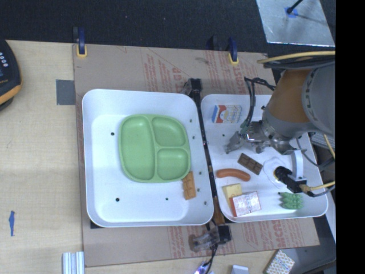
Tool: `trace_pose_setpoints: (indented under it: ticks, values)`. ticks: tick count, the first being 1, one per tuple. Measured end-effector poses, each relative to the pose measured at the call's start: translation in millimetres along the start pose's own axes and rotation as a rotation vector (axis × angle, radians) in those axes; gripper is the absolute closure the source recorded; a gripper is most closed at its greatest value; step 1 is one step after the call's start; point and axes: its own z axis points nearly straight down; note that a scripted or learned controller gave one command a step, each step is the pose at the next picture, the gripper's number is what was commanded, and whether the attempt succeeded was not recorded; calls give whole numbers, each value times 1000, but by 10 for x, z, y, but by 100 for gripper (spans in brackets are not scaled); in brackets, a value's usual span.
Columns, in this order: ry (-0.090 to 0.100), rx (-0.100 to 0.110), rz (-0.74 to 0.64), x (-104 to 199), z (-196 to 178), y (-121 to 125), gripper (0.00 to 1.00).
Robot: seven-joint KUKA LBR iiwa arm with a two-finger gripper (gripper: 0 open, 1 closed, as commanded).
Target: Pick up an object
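Observation:
My gripper (246,147) hangs over the middle of the right bin (319,210), its two grey fingers (232,145) spread open with nothing between them. Just below it lies a small brown chocolate bar (250,163). An orange-red sausage (233,174) lies in front of that. A yellow cheese block (231,190) and a red-and-white packet (246,204) sit at the bin's front. A white carton with blue and orange print (226,114) lies at the back left. A green toy (291,200) sits in the front right corner.
The left bin (97,153) holds a green divided plate (154,148) and a small brown cracker (189,185) by its right wall. The grey arm with its orange band (291,99) covers the right bin's back right part.

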Motion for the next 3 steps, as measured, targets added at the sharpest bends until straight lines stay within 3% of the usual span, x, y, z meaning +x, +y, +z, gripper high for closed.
trace_pose_setpoints:
  ticks: [1, 2, 3]
  values:
    - [1, 7, 3, -204, 8, -365, 0]
    - [0, 4, 0, -204, -104, -343, 100]
    - [0, 5, -1, -203, -100, -344, 0]
